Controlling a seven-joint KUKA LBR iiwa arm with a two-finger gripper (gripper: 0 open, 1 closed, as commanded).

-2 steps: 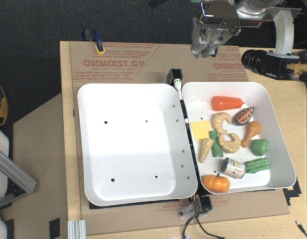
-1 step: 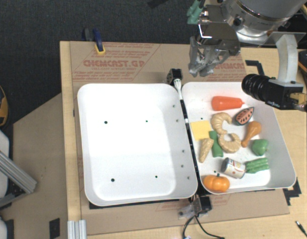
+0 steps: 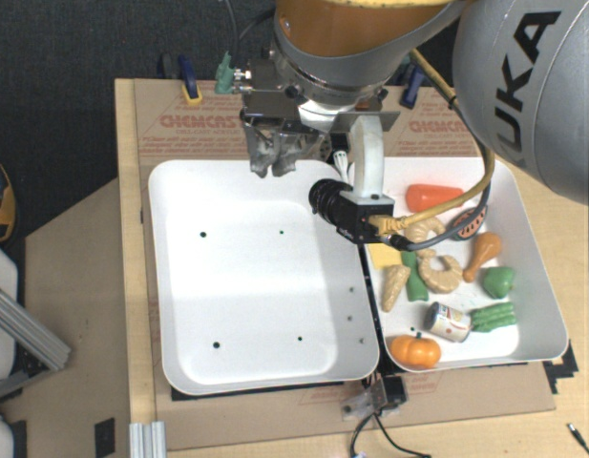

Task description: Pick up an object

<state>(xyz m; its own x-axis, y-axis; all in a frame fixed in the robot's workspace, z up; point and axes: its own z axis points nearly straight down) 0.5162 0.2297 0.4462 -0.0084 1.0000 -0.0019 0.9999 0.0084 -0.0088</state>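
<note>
My gripper (image 3: 273,163) hangs over the back rim of the left white bin (image 3: 179,284), near its far edge, with nothing seen in it. The objects lie in the right white bin (image 3: 537,294): a red-orange carrot-like piece (image 3: 432,197), a tan ring (image 3: 439,273), a brown drumstick (image 3: 482,252), a green pepper (image 3: 497,280), a green pod (image 3: 493,316), a small can (image 3: 449,322), an orange fruit (image 3: 415,351) at the front left corner, a yellow block (image 3: 388,256) and a tan piece (image 3: 394,286). The arm's wrist hides part of this bin's back left.
A black camera unit with cables (image 3: 347,213) hangs from the wrist over the divide between the bins. The bins rest on a cardboard sheet (image 3: 141,141). Blue and green clamps (image 3: 191,79) stand at the sheet's back edge.
</note>
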